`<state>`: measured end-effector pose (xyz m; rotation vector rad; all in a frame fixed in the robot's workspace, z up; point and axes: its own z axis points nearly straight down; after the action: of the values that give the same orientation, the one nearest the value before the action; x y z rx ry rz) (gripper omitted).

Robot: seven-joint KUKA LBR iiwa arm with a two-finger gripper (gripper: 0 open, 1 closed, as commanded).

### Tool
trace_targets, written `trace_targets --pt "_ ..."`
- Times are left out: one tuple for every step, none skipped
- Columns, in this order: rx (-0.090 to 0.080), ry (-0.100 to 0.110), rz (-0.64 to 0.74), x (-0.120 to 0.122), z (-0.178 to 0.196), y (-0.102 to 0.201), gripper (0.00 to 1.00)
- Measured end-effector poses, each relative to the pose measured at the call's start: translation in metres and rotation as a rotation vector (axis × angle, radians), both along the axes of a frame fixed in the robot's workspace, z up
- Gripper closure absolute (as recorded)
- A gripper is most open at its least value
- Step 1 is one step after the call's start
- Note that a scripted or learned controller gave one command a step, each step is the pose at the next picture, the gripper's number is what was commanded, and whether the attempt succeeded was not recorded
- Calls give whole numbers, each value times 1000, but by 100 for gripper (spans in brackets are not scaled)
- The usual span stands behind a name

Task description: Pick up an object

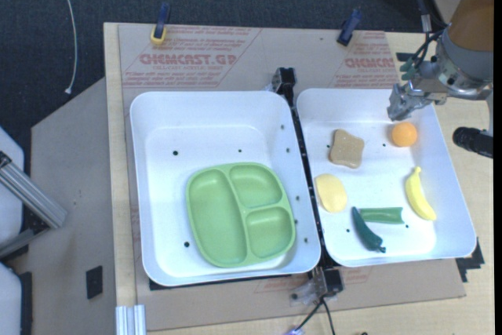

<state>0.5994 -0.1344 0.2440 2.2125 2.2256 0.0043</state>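
Claw (pixel 401 104) of grey metal is hanging over the far corner of the right bin (pixel 463 227), just above and beside a small round orange (pixel 404 135); whether it is apart or together I cannot tell, and nothing is showing between its tips. Above it the arm (pixel 471 35) is rising grey with an orange band.

The orange is sitting smooth and bright on the bin floor, near the far right wall. Just left of it a tan, rough-looking piece of bread (pixel 346 148) is lying flat. Nearer the camera a pale yellow, rounded lemon (pixel 331 193) is resting by the left wall. A yellow banana (pixel 420 195) is lying curved along the right side, its long axis running from far to near. A dark green pepper (pixel 372 223), bent in the middle, is lying between lemon and banana, one end pointing toward the near wall.

In the left bin (pixel 149 169) a glossy green plastic plate (pixel 239 213) with three compartments is sitting tilted toward the near right corner. Both bins are resting on a brown table (pixel 235 59).
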Motion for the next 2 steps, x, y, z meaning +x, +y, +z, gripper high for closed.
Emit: trace_targets --pt "1 4 -1 16 -13 49 100" --pt "2 6 0 25 -23 109 100"
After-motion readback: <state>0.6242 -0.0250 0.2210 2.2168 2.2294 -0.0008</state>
